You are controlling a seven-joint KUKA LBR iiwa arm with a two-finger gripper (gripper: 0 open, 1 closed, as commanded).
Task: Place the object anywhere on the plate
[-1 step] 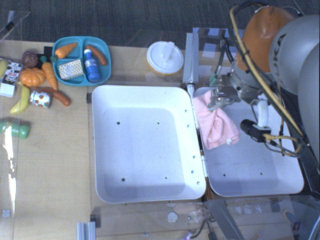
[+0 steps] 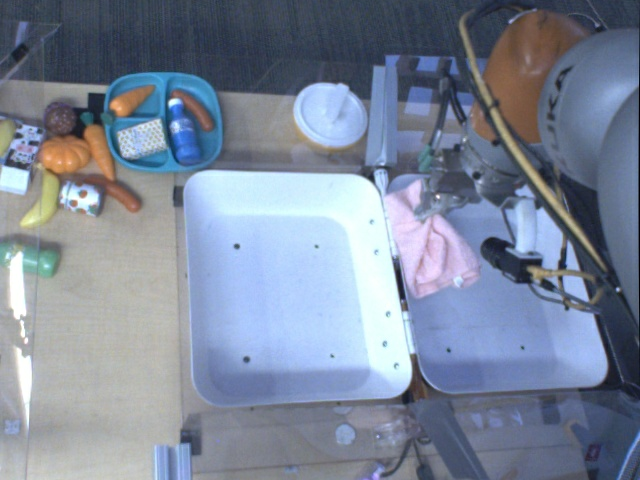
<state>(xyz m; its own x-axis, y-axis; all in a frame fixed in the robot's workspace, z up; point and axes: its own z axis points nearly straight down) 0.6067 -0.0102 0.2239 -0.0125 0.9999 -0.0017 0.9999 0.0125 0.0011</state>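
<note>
I am watching the grey arm (image 2: 590,98) reaching in from the right, its orange band (image 2: 520,63) sitting high over the back of the right bin (image 2: 520,353). The claw (image 2: 440,200) is hanging at the bin's back left corner, right down on the top of a pink cloth (image 2: 435,248). The cloth is lying crumpled along the left wall of that bin, bunched at the top where the claw is meeting it and trailing down toward the middle of the bin floor. I am seeing the claw touching the cloth's upper edge, but from this angle I cannot tell whether it is clenched on the fabric or merely resting on it, so I am not calling it a grasp.

The left bin (image 2: 290,288) is sitting just beside the right one, their walls nearly touching. Beyond the left bin, on the tabletop (image 2: 100,348), a teal divided plate (image 2: 205,98) is resting at the back left, well apart from the cloth. It is carrying toy food: a carrot (image 2: 132,99), a blue bottle (image 2: 182,133) and a sausage-like piece. More toy food is lying scattered to the plate's left, among it a small pumpkin (image 2: 64,154) and a banana (image 2: 42,204). A white lidded cup (image 2: 330,116) is standing behind the left bin, near its back right corner.
</note>
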